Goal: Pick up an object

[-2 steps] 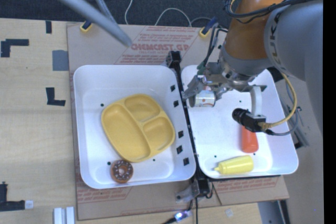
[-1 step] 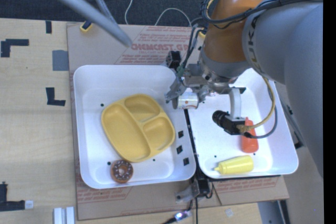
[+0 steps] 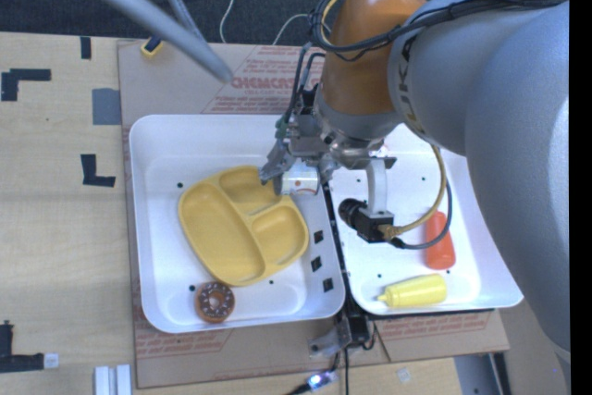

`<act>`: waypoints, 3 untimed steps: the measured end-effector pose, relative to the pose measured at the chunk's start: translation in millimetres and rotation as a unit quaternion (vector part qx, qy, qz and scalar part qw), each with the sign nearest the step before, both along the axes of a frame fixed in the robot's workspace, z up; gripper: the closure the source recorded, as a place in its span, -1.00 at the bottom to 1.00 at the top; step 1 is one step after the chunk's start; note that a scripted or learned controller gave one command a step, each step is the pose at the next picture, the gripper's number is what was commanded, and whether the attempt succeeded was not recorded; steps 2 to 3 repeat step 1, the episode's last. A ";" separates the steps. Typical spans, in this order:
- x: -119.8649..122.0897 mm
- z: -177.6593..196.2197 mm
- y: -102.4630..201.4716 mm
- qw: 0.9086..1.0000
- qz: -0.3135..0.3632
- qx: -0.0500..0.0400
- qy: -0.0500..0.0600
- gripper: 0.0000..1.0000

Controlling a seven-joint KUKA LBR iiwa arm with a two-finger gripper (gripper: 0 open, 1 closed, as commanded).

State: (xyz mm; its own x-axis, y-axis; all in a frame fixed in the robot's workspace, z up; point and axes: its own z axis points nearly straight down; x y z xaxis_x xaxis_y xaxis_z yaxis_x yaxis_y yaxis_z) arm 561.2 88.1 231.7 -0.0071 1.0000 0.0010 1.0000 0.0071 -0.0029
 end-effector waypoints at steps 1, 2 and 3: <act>0.3 0.1 -3.1 1.000 -0.002 -0.001 0.000 -1.00; 0.3 0.1 -3.1 1.000 -0.002 -0.001 0.000 -1.00; 0.3 0.1 -3.1 1.000 -0.002 -0.001 0.000 -1.00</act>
